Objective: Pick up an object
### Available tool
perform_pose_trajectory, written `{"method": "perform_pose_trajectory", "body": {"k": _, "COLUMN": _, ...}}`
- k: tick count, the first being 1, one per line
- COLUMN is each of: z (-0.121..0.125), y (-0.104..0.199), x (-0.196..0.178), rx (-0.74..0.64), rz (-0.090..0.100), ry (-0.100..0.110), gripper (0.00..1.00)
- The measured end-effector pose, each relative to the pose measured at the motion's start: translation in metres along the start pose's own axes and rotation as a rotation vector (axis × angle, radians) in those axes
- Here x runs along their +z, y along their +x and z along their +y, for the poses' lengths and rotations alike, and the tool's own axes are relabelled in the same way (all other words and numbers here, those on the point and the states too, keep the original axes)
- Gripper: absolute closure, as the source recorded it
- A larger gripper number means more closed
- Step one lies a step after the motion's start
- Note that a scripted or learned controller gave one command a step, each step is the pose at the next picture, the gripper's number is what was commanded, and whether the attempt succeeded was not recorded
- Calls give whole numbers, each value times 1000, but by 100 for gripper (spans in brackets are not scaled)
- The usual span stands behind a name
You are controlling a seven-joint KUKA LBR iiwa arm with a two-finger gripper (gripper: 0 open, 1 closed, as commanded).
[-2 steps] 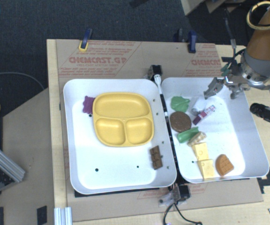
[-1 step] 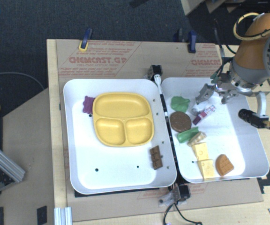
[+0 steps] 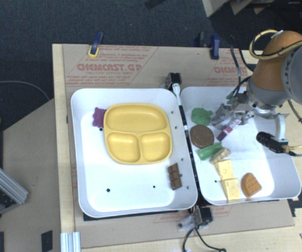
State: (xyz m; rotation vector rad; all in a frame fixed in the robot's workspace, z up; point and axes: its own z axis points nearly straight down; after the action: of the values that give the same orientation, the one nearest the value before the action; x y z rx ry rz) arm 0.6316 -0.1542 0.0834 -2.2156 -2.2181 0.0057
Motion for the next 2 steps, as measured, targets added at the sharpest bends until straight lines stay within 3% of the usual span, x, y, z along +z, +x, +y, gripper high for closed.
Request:
{"method": "perform_pose_trajectory", "body": {"k": 1, "z": 2, "y": -1, "x": -15, "rx": 0, "rz": -2, "ry": -9, "gripper": 100}}
{"method": "perform_pose_trajectory", "body": {"k": 2, "z": 9, "y": -8, "x": -75, "rx": 1, "rz": -5, "ry": -16, "gripper": 100}}
